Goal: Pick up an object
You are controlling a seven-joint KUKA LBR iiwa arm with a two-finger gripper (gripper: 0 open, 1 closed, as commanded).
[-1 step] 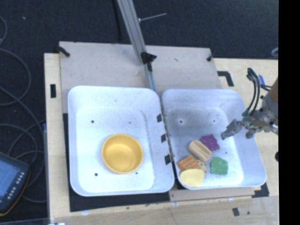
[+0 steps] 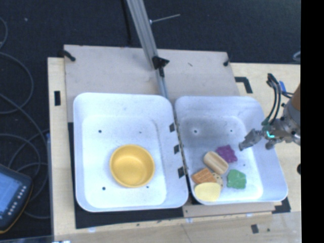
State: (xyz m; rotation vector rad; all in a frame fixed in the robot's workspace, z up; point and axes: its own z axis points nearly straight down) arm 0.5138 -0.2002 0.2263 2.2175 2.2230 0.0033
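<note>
We see the gripper [image 2: 251, 139] at the right edge of the frame, reaching in over the right bin [image 2: 217, 110] and sitting above its right wall, not yet down among the things. From this slanted view we cannot tell whether the fingers are spread or pressed together; nothing shows between them, so we judge the pick not yet made.

The things to choose from lie bunched in the lower middle of the right bin: a purple piece [image 2: 227, 153], a tan bread roll [image 2: 216, 161] touching it on the lower left, an orange waffle-like piece [image 2: 203, 176], a pale yellow piece [image 2: 208, 191] at the lower rim, and a green piece [image 2: 236, 179] to their right. They crowd the lower end, probably because the bin floor dips there. The purple piece is nearest the gripper.

The left bin [image 2: 91, 110] holds a yellow bowl [image 2: 132, 165], set apart at lower centre, well away from the arm's reach side on the surface [image 2: 111, 65].
</note>
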